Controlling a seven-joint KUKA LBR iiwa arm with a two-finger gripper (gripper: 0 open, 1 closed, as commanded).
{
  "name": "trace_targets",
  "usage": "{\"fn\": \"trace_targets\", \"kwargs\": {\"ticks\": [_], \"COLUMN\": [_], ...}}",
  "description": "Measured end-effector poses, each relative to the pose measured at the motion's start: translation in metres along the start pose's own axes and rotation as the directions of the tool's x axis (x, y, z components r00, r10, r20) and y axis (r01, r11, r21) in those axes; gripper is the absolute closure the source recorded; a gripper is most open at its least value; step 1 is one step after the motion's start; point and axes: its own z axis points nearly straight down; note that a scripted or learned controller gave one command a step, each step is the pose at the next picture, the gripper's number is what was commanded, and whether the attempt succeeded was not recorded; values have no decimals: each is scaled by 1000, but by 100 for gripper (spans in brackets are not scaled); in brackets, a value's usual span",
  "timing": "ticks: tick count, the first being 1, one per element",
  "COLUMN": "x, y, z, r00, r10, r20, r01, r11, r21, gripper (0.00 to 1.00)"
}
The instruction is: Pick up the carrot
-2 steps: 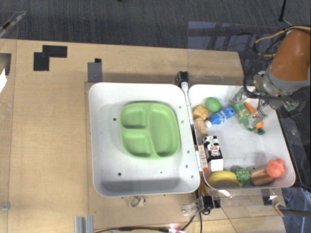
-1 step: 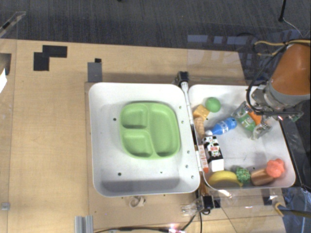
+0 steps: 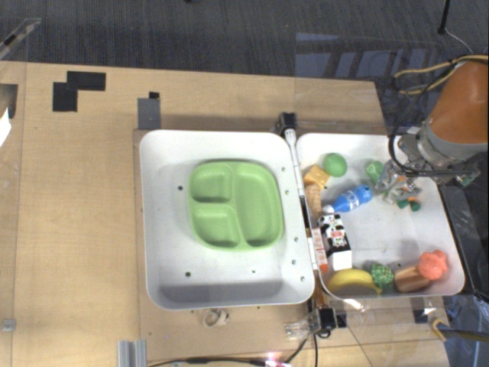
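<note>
Arm: grey w/ orange band (image 3: 464, 102), reaching in from the right, over the right bin's (image 3: 382, 239) upper right corner.
Claw: gripper (image 3: 399, 189) hangs low over the bin floor; can't tell if fingers are wide or narrow, too small and blurred.
Carrot: can't pick it out for sure. A small orange and green bit (image 3: 413, 202) lies just beside the claw tip, may be it.
Near claw: green item (image 3: 373, 171) just left of it; blue bottle (image 3: 351, 199) further left, lying tilted.
Rest of right bin: green ball (image 3: 334, 164) near top; tan item (image 3: 315, 178) by the left wall; black/white carton (image 3: 334, 233) mid left; banana (image 3: 354, 280) at bottom edge; broccoli-like green piece (image 3: 381, 274) next to it; brown item (image 3: 411, 280) and salmon-pink lump (image 3: 434, 264) in bottom right corner.
Left bin (image 3: 164, 205): holds a green divided plate (image 3: 234, 204), 3 compartments.
</note>
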Motion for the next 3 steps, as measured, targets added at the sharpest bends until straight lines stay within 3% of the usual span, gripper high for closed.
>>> {"fn": "trace_targets", "kwargs": {"ticks": [1,2,3], "x": [0,-4,-4], "y": [1,-2,-2], "z": [1,-13,-13], "r00": [1000,1000,1000], "r10": [0,-1,-1], "r20": [-1,9,9], "r01": [0,1,1], "r11": [1000,1000,1000], "r21": [-2,8,7], "gripper": [0,100,0]}}
